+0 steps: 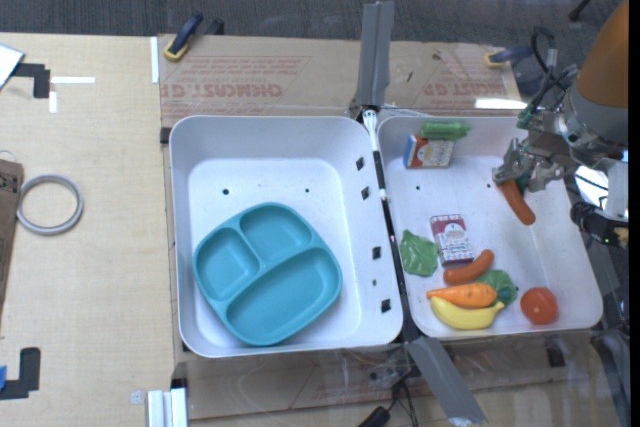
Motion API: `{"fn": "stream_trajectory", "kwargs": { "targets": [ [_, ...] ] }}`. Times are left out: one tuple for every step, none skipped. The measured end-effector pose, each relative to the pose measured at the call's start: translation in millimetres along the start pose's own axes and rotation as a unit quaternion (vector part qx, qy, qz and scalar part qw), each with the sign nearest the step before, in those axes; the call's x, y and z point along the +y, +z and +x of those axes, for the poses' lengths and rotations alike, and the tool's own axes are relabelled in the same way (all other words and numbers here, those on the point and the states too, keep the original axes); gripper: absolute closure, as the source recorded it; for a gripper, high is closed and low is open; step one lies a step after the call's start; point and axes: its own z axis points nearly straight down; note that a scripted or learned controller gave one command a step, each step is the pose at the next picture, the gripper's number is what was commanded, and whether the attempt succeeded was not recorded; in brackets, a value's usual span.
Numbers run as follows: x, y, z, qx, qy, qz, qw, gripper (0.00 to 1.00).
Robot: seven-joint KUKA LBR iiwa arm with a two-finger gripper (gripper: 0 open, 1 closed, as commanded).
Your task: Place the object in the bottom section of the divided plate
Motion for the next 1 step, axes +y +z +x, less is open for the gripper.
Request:
{"fn": "stream_trajectory", "kwargs": {
  "targets": [
    [-4.7, 12.4, 82.2, 0.0, -0.202, 0.0, 0.9794, 1.0]
  ]
}}
